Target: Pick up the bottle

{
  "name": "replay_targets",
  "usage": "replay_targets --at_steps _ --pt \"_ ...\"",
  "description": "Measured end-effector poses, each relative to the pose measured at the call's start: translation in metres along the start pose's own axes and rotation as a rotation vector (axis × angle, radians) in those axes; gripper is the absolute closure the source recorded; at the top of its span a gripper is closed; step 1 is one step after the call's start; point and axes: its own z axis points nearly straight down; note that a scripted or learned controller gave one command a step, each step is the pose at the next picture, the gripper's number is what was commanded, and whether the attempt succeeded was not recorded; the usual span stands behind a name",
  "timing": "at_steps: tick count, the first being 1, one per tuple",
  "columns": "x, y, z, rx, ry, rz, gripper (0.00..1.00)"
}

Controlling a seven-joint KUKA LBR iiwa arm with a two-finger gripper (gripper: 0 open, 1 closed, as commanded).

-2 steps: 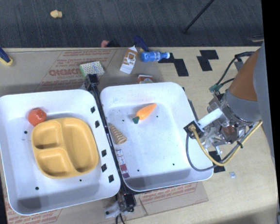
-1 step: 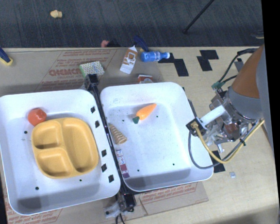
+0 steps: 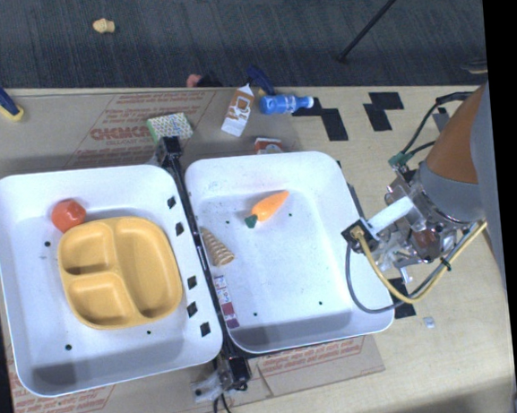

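Observation:
A small blue bottle [image 3: 281,104] lies on its side on the bench behind the right bin [image 3: 327,164], outside both bins. My gripper [image 3: 406,253] hangs at the right, just past the right bin's right rim, wrapped in a yellow cable. It is well in front of and to the right of the bottle, and nothing shows in its grasp.
An orange carrot [image 3: 267,207] lies in the right bin, and a ridged tan cone [image 3: 215,247] sits by its left rim. The left bin [image 3: 29,356] holds a yellow divided plate [image 3: 118,269] and a red tomato [image 3: 68,213]. A small carton [image 3: 238,111] and a sponge [image 3: 170,126] lie near the bottle.

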Motion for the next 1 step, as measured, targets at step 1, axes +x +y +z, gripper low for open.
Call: replay_targets --at_steps 1 --pt "-0.0001 -0.0001 0.0043 0.001 -0.001 0.0 1.0"
